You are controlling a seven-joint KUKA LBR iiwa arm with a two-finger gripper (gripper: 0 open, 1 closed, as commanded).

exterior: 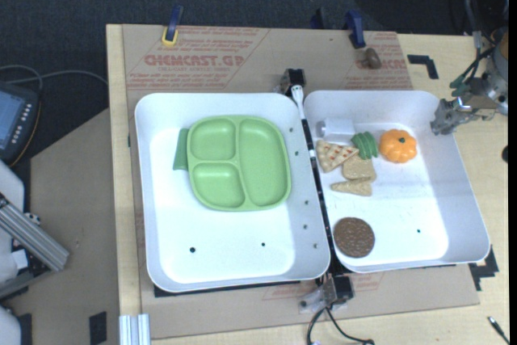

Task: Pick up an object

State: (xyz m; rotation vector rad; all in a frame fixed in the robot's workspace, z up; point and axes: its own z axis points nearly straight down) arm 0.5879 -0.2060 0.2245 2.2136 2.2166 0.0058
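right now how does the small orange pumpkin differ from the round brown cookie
The small orange pumpkin is bright orange and bulges up with a stem on top; the round brown cookie is dark brown and lies flat. The pumpkin sits toward the far side of the right white bin, the cookie near its front edge. Both are round and lie in that bin.

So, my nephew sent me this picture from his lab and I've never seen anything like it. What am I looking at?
One camera looks down at a slant on a workbench. Two shallow white bins sit side by side. The left bin holds a green divided plate. The right bin holds toy food: a small orange pumpkin, a green piece, some tan crackers and a brown round cookie. At the right edge is the end of a robot arm, its gripper above that bin's far right rim. It holds nothing visible.
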